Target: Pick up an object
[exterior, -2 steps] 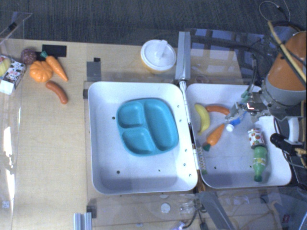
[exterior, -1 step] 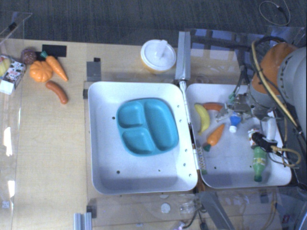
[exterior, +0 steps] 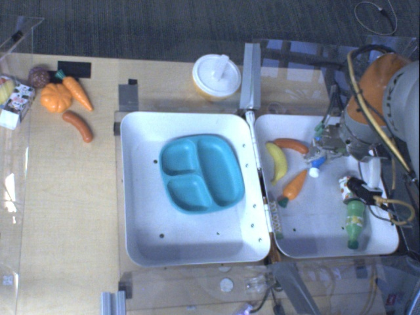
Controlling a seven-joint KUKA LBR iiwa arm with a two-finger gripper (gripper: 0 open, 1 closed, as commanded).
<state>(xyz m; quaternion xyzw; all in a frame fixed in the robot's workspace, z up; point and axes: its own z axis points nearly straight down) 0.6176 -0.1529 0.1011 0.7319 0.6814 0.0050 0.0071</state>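
Far out to the pincer's left, at the tabletop's (exterior: 65, 209) edge, sits a small carton (exterior: 14, 100) with black-and-white print, too small to read. Beside it is a dark purple ball (exterior: 39, 77), then an orange pumpkin (exterior: 55, 98) touching the outer carrot (exterior: 80, 93), with the outer sausage (exterior: 79, 126) just below them. A black rectangle (exterior: 74, 69) lies flat behind the group and shows no lettering.

Moving closer, still well left of the pincer, the left bin (exterior: 141, 241) holds a blue divided plate (exterior: 200, 172), three compartments, lying tilted. Behind the bins, up and to the pincer's left, stands a white lidded cup (exterior: 216, 76) on a yellow base.

Now the right bin (exterior: 315, 238), and here are the things to pick. A yellow banana (exterior: 278, 160) lies along the bin's left wall, near the pincer's left. A reddish-orange sausage (exterior: 290, 146) lies above it, its right end just beside the pincer. A carrot (exterior: 294, 186), green end down, slants below and to the left of the pincer, apart from it.

The pincer (exterior: 317, 157) hangs low over the bin's upper middle. Spread or pressed together? I cannot tell from up here, and nothing shows as pinched.

To the pincer's right and lower down, a green bottle (exterior: 354, 223) lies near the bin's right wall, label unreadable. The grey arm (exterior: 400, 104) with its orange band (exterior: 380, 71) reaches in from the right.
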